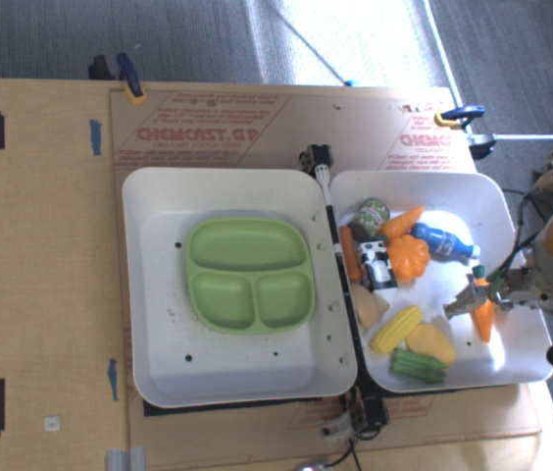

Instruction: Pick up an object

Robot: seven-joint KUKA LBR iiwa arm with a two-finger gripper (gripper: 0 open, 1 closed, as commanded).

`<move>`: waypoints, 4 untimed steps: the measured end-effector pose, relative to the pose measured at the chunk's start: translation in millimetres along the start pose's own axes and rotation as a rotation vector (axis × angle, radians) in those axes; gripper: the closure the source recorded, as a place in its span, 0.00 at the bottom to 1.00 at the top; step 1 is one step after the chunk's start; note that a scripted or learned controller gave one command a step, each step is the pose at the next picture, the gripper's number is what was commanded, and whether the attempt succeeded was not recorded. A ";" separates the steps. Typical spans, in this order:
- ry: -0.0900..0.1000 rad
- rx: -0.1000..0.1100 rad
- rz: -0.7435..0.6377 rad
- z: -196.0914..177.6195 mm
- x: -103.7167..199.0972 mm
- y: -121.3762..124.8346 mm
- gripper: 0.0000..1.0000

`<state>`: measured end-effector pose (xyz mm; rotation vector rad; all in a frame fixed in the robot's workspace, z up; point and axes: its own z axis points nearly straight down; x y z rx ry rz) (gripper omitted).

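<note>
We're looking down on two shallow white plastic bins sitting side by side on a tan bench. The left bin [154, 263] is carrying a pale green three-compartment plate [250, 273], lying flat about in the middle.

The right bin [512, 361] is where all the toy food is piling up: a blue plastic bottle with a white cap [444, 241], an orange pumpkin-like piece [410, 258], an orange carrot-shaped piece [401, 222] next to a dark green round item [370, 212], a yellow corn cob [395, 328], a yellow lumpy piece [431, 342], a green vegetable [417, 364] near the front wall, and a black-and-white boxy thing [377, 262] close to the divider.

The grey arm is reaching in from the right, and its two-finger gripper [477, 300] is sitting low over the right side of that bin. We're seeing a small orange carrot [484, 320] right at the tips, apparently pinched between the fingers, hanging point-down just beside the yellow lumpy piece.
</note>
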<state>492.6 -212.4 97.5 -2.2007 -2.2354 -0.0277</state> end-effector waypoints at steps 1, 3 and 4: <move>0.000 0.000 0.000 0.0 0.0 0.0 0.00; 0.000 0.000 0.000 0.0 0.0 0.0 0.00; 0.000 0.000 0.000 0.0 0.0 0.0 0.00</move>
